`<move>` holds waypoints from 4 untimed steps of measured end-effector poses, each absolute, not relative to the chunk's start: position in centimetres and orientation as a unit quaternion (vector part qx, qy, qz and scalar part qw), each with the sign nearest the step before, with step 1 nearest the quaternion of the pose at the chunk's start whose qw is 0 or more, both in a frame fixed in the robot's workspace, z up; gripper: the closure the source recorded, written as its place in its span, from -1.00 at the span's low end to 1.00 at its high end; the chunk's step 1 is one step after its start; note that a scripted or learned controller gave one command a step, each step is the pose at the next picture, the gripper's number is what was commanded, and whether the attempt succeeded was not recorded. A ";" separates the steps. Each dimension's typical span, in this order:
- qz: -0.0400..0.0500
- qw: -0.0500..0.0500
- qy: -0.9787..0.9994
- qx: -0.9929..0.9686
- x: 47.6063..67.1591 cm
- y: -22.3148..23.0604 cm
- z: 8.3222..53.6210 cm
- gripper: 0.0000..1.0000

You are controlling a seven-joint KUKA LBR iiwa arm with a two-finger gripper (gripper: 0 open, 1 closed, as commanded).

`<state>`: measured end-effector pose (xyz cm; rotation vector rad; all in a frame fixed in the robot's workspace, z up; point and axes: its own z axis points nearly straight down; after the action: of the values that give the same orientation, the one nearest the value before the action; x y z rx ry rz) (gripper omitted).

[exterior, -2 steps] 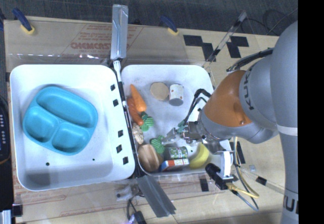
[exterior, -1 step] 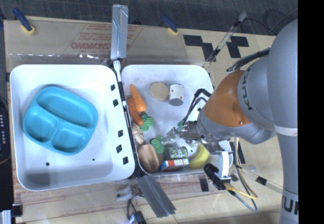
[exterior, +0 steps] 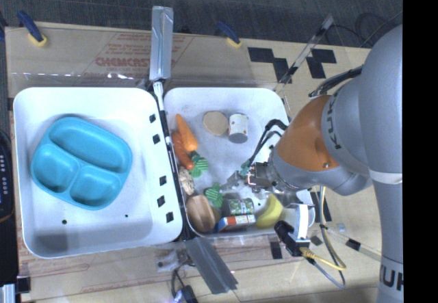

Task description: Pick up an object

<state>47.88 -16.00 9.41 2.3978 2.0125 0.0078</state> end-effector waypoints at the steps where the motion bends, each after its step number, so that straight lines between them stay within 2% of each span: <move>1: 0.002 0.006 0.735 0.678 48.0 -19.5 9.5 -1.00; 2: 0.002 0.006 0.802 0.598 50.6 -15.2 9.4 -1.00; 3: 0.002 0.002 0.711 0.703 50.1 -21.0 9.4 -1.00; 4: 0.002 0.002 0.763 0.646 48.0 -20.9 9.5 -1.00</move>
<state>48.02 -20.92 9.46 2.0261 2.3952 0.0064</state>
